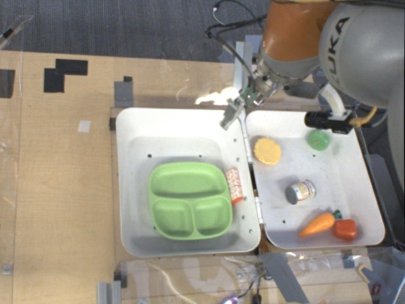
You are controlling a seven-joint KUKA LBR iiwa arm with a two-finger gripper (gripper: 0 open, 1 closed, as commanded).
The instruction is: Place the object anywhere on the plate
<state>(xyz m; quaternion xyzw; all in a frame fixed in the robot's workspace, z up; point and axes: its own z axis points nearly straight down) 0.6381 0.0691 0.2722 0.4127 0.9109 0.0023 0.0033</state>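
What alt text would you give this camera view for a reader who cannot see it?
A green sectioned plate sits in the left bin, a small packet against its right edge. The right bin holds a yellow disc, green piece, can, carrot and red piece; the gripper hovers above the divide.

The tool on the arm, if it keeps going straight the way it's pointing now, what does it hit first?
The tool slants down toward the view's lower left, over the back edge of the left bin. Going straight on, it would probably meet that bin's bare white floor behind the green plate first; depth is hard to judge from above.
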